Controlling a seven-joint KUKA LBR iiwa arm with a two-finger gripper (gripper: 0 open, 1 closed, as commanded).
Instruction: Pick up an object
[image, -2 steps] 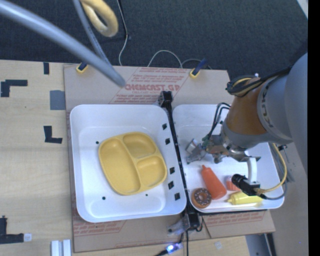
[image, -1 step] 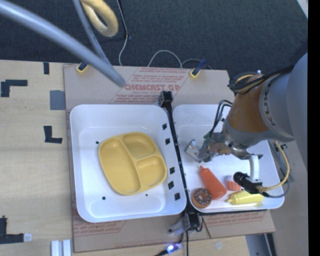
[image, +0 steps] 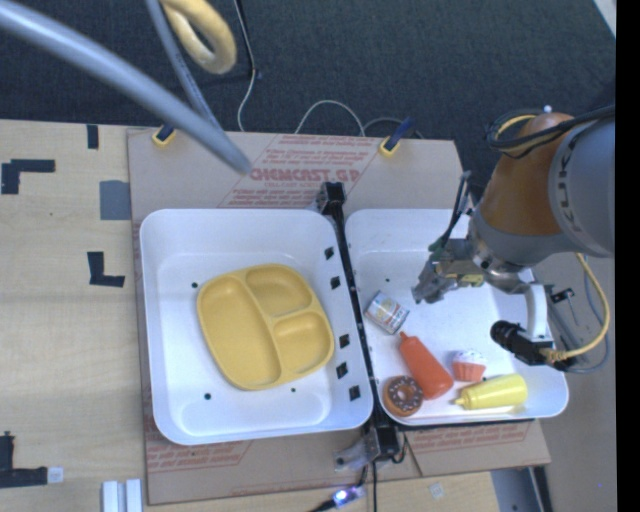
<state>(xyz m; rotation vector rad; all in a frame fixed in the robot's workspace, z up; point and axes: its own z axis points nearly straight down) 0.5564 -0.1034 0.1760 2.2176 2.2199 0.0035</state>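
Right bin (image: 400, 235): 5 small objects, all loose on the smooth white floor, clustered in its lower half.

- Small silvery can (image: 386, 313), short cylinder lying on its side with a printed wrapper, near the divider between the bins. Nearest object to the gripper, though apart from it.
- Orange bottle (image: 425, 366), tapered with a darker cap end, glossy plastic, lying at a diagonal just below the can.
- Doughnut (image: 403, 396), a round ring, brown with speckled topping, at the front rim, touching or just beside the orange bottle's lower end.
- Cupcake (image: 469, 366), tiny, with a ribbed orange cup and white top, just right of the orange bottle.
- Yellow bottle (image: 492, 393), squeeze type with a pointed nozzle, lying flat along the front rim, just below the cupcake.

Gripper (image: 428, 290): dark metal, angular, hanging over the bare middle of the right bin, up and to the right of the can. Nothing is seen between the fingers. How far apart they stand cannot be told from this angle.

Arm: grey rounded casing with an orange band (image: 525, 190), entering from the right; black and yellow cables trail near the wrist.

Left bin (image: 160, 300): shallow, white, rounded corners. Holds 1 yellow tray (image: 264, 325), matte plastic, rounded, with 3 compartments, lying flat and turned at an angle.

Both bins sit on a brown cardboard sheet (image: 300, 170) with red print.
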